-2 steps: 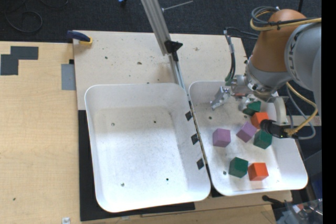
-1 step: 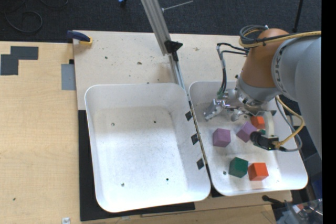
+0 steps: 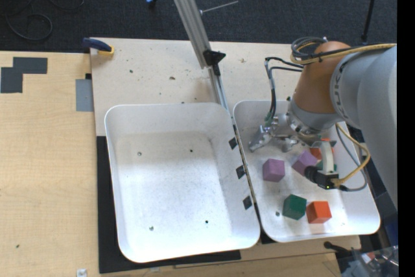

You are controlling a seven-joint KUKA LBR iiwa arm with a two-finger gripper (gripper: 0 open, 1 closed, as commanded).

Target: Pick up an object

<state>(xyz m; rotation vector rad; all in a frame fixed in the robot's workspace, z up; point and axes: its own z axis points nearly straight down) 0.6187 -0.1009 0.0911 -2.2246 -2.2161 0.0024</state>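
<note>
The right bin (image 3: 363,220) holds several blocks. A purple cube (image 3: 273,169) lies near its middle, and a second purple block (image 3: 303,161) sits just right of it, partly under the arm's wrist. A green cube (image 3: 294,207) and an orange cube (image 3: 318,211) rest side by side near the front. A small orange piece (image 3: 316,153) peeks out beside the wrist. My gripper (image 3: 260,139) hangs low over the bin's upper left part, above and left of the purple cube, with nothing seen in it.
The left bin (image 3: 117,139) adjoins the right one along a shared wall with black clips (image 3: 240,172). A slanted metal pole (image 3: 191,16) rises behind the bins. Cables (image 3: 353,168) loop off the wrist over the right bin.
</note>
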